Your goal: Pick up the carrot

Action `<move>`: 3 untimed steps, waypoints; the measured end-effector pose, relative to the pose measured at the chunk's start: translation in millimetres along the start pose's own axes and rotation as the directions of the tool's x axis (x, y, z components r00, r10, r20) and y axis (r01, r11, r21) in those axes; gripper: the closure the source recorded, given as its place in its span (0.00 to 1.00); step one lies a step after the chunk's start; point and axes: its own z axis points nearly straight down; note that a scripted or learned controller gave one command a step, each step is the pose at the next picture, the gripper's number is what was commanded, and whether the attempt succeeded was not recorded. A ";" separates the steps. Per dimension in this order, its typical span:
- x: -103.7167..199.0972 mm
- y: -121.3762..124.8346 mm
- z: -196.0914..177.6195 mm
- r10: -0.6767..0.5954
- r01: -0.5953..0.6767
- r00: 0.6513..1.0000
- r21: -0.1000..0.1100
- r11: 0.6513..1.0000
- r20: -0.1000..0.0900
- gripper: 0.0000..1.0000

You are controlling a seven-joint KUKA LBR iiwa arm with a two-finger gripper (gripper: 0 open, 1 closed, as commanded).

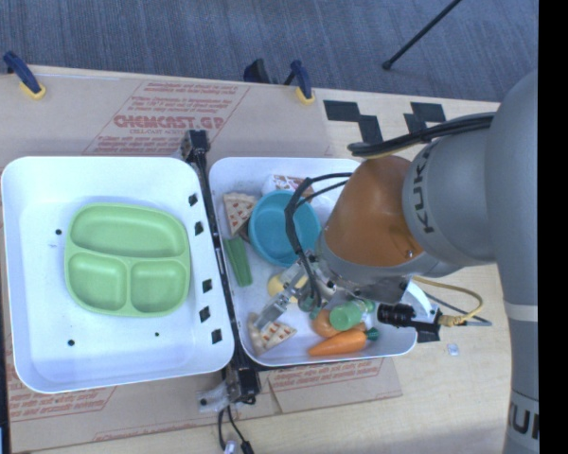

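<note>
The carrot (pixel 339 344) is orange with a green top and lies on its side along the right bin's front wall. A second small orange piece (pixel 323 323) sits just behind it. My gripper (pixel 293 296) hangs low over the middle of the right bin, a little behind and left of the carrot, with nothing seen in its grasp. The arm's orange band and grey wrist hide much of the bin's right half.
The right bin (pixel 229 183) also holds a blue bowl (pixel 276 227), a green stick (pixel 239 261), a yellow piece (pixel 278 282) and two waffle-like pieces (pixel 237 211) (pixel 273 333). A green divided plate (pixel 128 258) lies in the left bin (pixel 28 348).
</note>
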 end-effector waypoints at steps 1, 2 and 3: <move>0.4 1.7 -10.4 -0.011 0.011 1.000 0.000 1.000 -0.005 1.00; -55.7 -28.8 -8.4 0.030 -0.030 1.000 0.000 1.000 0.001 1.00; -54.6 -28.6 -7.8 0.029 -0.029 1.000 0.001 1.000 -0.001 0.00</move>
